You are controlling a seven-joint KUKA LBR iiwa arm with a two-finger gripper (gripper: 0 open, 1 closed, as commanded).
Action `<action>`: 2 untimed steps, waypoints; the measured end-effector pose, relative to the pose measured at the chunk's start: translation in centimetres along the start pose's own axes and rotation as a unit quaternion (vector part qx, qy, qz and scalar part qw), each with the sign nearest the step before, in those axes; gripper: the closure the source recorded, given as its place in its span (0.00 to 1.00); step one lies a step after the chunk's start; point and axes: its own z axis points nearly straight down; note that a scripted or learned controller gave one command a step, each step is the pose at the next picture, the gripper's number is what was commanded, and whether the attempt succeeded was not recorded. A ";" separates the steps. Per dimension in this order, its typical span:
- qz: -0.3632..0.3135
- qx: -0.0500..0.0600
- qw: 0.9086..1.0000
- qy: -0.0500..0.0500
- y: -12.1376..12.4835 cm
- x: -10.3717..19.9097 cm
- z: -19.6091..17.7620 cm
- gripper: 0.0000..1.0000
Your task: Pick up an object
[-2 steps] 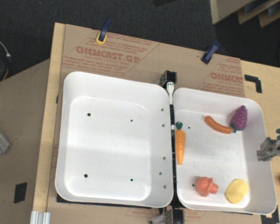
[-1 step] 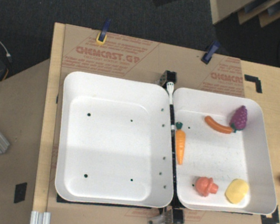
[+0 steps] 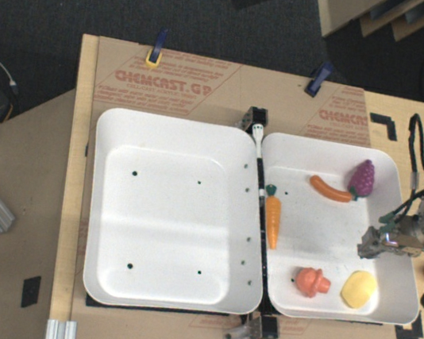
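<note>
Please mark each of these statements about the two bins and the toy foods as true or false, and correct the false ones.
1. The carrot lies in the right bin, along its left wall. True.
2. The purple grapes lie in the left bin. False: they lie in the right bin, near its far right corner.
3. The gripper is at the right side of the right bin, above the yellow lemon in the picture. True.
4. The red-orange sausage touches the carrot. False: they lie apart.
5. The gripper holds the small red fruit. False: that fruit lies on the bin floor, apart from the gripper.
</note>
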 end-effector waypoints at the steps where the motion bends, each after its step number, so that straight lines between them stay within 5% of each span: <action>1: 0.001 -0.009 1.000 -0.004 0.2 -0.3 -1.9 1.00; 2: 0.001 -0.010 1.000 -0.005 0.1 -1.8 -7.8 1.00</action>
